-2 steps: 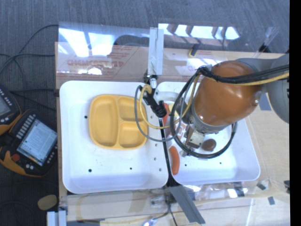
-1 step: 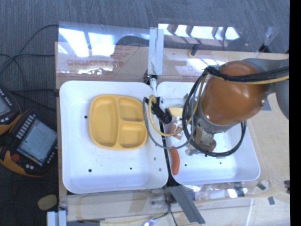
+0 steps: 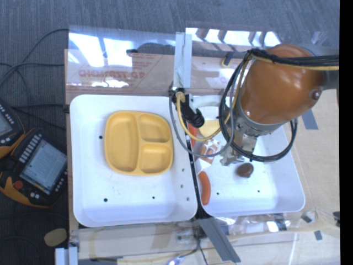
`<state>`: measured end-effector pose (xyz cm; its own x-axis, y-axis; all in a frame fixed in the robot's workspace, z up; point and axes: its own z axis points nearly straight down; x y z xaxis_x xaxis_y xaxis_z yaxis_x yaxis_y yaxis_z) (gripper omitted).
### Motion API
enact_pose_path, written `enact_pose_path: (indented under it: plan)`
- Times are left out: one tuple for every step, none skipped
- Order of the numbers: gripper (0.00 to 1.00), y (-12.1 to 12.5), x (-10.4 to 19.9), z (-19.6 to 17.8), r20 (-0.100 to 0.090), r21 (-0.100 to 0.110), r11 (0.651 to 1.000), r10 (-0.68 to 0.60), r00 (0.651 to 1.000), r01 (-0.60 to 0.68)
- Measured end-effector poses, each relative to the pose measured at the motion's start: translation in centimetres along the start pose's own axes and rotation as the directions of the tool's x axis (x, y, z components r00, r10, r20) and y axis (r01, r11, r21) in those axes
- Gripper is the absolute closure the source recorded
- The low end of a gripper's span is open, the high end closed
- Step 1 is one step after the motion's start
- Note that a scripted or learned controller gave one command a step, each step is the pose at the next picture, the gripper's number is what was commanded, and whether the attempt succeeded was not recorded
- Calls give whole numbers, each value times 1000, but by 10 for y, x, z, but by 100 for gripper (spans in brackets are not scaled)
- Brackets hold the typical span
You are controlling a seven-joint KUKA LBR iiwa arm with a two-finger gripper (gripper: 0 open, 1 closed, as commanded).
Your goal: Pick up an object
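The arm's orange band point(image 3: 276, 84) hangs over the right bin point(image 3: 276, 200) and hides much of its back half. Below it the gripper point(image 3: 231, 158) reaches down toward the bin floor, near a small brown round object point(image 3: 245, 170) lying just to its right. An orange sausage-shaped object point(image 3: 205, 186) lies along the bin's left wall. A yellow piece point(image 3: 209, 128) and an orange-and-white item point(image 3: 207, 148) peek out from under the wrist. Black cables loop around the wrist.
The left bin point(image 3: 88, 197) holds a yellow divided tray point(image 3: 139, 142). A clear panel point(image 3: 121, 65) stands behind both bins. Handheld controllers point(image 3: 33, 164) lie on the floor at the left. Brackets sit at the bench's front edge.
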<state>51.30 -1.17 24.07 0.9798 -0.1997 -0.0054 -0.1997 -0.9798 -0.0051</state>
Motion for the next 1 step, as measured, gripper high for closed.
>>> enact_pose_path:
  plan:
    - [100,10,-21,43,2,-2,995,95,995,-95]
